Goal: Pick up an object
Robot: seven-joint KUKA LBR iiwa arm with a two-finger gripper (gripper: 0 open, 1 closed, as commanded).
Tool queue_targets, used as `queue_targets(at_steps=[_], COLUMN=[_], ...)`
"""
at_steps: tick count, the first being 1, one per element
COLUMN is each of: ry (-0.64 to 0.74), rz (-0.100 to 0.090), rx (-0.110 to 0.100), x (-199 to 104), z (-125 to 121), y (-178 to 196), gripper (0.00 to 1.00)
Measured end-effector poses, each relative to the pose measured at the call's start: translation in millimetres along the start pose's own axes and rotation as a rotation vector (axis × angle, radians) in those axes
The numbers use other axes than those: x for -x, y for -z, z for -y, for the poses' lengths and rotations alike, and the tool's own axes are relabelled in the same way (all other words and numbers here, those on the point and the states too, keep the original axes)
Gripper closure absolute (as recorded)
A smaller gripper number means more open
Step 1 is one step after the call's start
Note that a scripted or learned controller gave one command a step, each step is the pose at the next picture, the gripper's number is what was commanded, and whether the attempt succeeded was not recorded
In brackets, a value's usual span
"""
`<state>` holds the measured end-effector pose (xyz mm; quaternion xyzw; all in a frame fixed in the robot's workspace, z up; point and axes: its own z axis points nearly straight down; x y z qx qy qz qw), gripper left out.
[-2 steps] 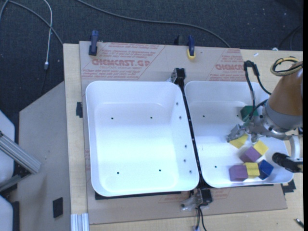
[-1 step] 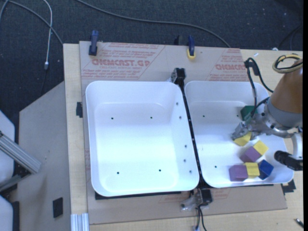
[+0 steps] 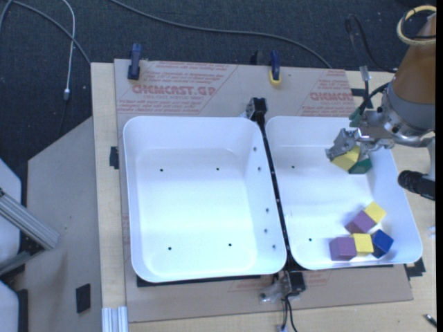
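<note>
Grey arm (image 3: 408,109) with an orange band, black cables, and a metallic hand (image 3: 344,146).

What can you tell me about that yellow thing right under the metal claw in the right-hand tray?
The yellow object is a small, matte, chunky piece, like foam or painted wood. It sits in the upper part of the right bin, directly at the gripper, whose metal partly covers its top, so its full shape is hidden. A dark green piece sits against its lower right side. Whether it rests on the bin floor or is lifted cannot be told from this angle.
</note>
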<state>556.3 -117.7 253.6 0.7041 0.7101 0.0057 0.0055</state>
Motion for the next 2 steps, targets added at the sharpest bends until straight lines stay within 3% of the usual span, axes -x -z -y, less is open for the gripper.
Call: queue_targets(at_steps=[1, 2], ry=[-0.002, -0.002], rz=[-0.002, -0.001], rx=[-0.010, -0.018], x=[-67, -151], z=[31, 25], y=[51, 21], gripper=[1.00, 1.00])
